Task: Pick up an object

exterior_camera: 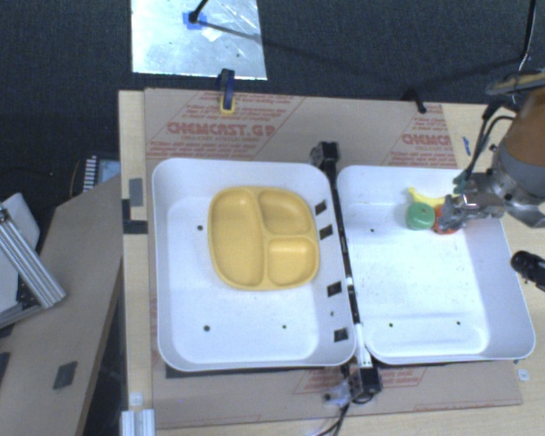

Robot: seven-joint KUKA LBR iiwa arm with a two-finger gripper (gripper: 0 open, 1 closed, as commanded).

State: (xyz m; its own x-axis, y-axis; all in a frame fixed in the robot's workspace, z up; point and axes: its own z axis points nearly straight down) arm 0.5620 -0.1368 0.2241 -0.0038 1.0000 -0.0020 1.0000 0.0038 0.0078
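Observation:
In the right bin (436, 325), near its far right side, lie a small green round object (421, 215), a yellow piece (421, 196) just behind it, and a red-orange object (446, 226) partly under the gripper. My gripper (455, 211) hangs at the right edge of this cluster, low over the red-orange object and touching or nearly touching it. The arm, grey with an orange band, comes in from the right and covers the gripper's upper part.
A yellow three-compartment plate (262, 237) lies in the middle of the left bin (182, 325). A black divider with clips (341, 262) runs between the bins. The near half of the right bin is bare white floor.

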